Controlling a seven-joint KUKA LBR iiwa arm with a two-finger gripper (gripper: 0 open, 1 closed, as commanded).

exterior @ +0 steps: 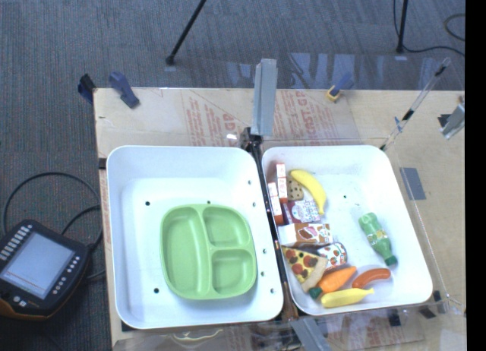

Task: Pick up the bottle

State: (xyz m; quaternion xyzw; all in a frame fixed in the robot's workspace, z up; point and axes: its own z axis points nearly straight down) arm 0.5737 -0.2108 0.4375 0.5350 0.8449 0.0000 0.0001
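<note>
In the right-hand shallow white bin [401,176], toward its far right side, a small green plastic bottle [377,238] lies on its side on bare white floor. Its cap end points toward the bin's near right corner, and it touches nothing else. Whether the claw is released or clenched cannot be told from this view.

Just below the bottle lies a red toy sausage [370,276], with an orange toy carrot [338,277] beside it and a yellow toy food piece [345,297] that is hard to identify against the near wall. The left half of this bin is crowded: a yellow toy banana [310,188], a toy pizza slice [302,264] and several red-and-white printed food cartons [304,222], overlapping so that their labels cannot be read.

The left-hand white bin [121,190] holds a pale green three-compartment plastic plate [207,251]. Both bins sit on a cardboard-covered bench [190,114], with a grey upright post [265,102] behind the seam between them. A handheld control pendant with a screen [34,266] lies on the carpet, cut off at the left edge.
</note>
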